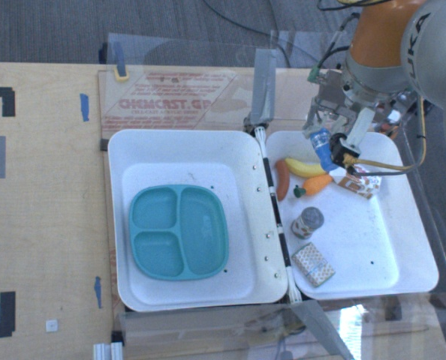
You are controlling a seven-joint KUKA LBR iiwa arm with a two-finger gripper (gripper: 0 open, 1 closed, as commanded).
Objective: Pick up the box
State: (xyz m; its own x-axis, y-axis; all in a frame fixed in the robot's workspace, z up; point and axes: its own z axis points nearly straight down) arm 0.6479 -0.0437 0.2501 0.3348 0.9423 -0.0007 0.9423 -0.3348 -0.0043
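Note:
The box [313, 265] is small and pale with a fine speckled pattern. It lies flat near the front left corner of the right bin [403, 276]. My gripper [322, 133] hangs over the far left part of that bin, well behind the box and apart from it. A small blue and white item [322, 150] sits right under the gripper, above the banana [305, 167]; whether it is gripped I cannot tell.
Behind the box stand a small can [308, 221], an orange carrot [315, 185], a reddish sausage [282, 179] and a wrapped snack [360, 182]. The left bin [133, 152] holds a teal divided plate [179, 232].

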